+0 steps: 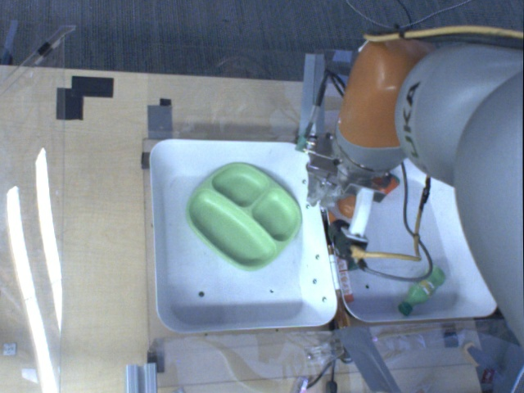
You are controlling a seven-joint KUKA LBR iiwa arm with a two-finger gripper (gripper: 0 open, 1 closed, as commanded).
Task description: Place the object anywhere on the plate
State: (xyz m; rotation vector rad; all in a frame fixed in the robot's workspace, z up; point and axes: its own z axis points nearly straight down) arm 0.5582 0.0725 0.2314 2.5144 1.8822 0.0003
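1. Nearest the camera, the front lip of the wooden bench (82, 318) carries bits of grey metal framing (139, 377) below the 2 bins.
2. In the right bin (372, 297), a green bottle (424, 289) lies on its side near the front wall, tilted toward the right corner and well apart from the plate.
3. The left bin (229, 305) has a bare white floor in its front half; its right wall touches the right bin's left wall.
4. Farther in, the green plate (244, 214) lies flat in the left bin, set at a slant, with 3 compartments, and nothing lies on it.
5. My pincer (318, 191) hangs over the joined rims of the 2 bins, just beside the plate's right edge. I cannot tell whether it is wide, narrow or holding anything.
6. An orange thing (347, 206) shows partly under my wrist, on the right bin's side; I cannot tell what it is.
7. Pale glare streaks (41, 187) cross the bench on the left.
8. Beyond the bins, 2 black marks (82, 95) sit on the wood.
9. Farthest back is dark grey floor (164, 23).
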